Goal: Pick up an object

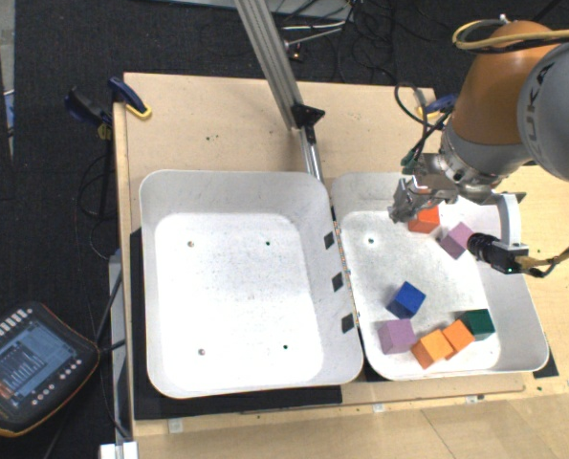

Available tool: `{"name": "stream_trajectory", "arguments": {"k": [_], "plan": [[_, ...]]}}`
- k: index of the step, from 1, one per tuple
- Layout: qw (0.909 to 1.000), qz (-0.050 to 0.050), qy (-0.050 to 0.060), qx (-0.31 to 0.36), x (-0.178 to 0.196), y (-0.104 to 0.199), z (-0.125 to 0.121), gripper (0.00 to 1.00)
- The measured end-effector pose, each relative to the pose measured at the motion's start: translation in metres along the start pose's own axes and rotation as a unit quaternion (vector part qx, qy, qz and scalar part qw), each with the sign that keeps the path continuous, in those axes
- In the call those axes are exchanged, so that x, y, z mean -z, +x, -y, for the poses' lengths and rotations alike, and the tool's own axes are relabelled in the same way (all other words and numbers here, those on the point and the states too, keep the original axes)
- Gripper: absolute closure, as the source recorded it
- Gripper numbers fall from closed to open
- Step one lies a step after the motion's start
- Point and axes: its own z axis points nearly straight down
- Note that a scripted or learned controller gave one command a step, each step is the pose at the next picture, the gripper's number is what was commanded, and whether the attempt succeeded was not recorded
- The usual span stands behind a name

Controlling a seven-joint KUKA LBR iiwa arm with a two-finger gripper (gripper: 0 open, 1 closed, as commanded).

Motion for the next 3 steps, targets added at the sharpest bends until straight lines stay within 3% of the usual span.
{"name": "stream_trajectory", "arguments": {"k": [3], "plan": [[1.0, 0.0, -0.001, 0.0, -0.009, 0.158, -0.028, 1.0]]}}
